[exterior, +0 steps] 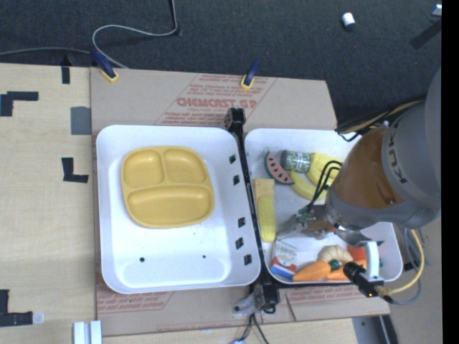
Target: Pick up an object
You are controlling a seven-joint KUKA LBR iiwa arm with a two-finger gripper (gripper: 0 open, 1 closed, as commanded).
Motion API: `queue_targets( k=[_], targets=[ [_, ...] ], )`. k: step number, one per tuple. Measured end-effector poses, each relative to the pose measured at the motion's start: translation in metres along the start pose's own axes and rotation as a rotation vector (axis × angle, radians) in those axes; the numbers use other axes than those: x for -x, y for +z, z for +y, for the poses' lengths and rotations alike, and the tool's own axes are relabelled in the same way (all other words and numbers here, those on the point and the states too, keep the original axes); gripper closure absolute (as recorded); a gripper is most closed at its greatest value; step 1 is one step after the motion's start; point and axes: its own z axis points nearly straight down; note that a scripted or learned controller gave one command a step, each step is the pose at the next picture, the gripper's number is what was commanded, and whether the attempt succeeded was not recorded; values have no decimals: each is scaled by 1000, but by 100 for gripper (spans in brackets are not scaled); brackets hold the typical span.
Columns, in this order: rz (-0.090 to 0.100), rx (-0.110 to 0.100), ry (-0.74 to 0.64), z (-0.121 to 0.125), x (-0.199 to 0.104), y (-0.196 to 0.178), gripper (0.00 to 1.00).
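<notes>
The right bin (301, 136) holds several toy foods. A watermelon slice (275, 166) lies at its back left beside a green can (298, 162) and a yellow banana (310, 183). A pale yellow bar (265, 210) lies along the left wall. At the front are a small white packet (285, 253), an orange carrot (314, 270) and a cream garlic bulb (334, 253). My gripper (307, 223) hangs low over the bin's middle, just above the packet and right of the yellow bar. The grey arm with its orange band (366, 178) hides the bin's right part.
The left bin (115, 221) carries a yellow divided plate (168, 185). A black divider (244, 192) runs between the bins. Both bins rest on cardboard (215, 99) held by yellow clamps. Cables trail behind and at the front right.
</notes>
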Motion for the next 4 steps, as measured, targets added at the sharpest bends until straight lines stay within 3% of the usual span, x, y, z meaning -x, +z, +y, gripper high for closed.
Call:
queue_targets(
  k=[1,2,3,4],
  targets=[
    [1,-1,-1,0,0,-9,100],
    [1,-1,0,0,0,-9,0],
    [3,-3,-2,1,-1,-17,100],
    [3,-4,-2,1,-1,-17,0]
  ],
)
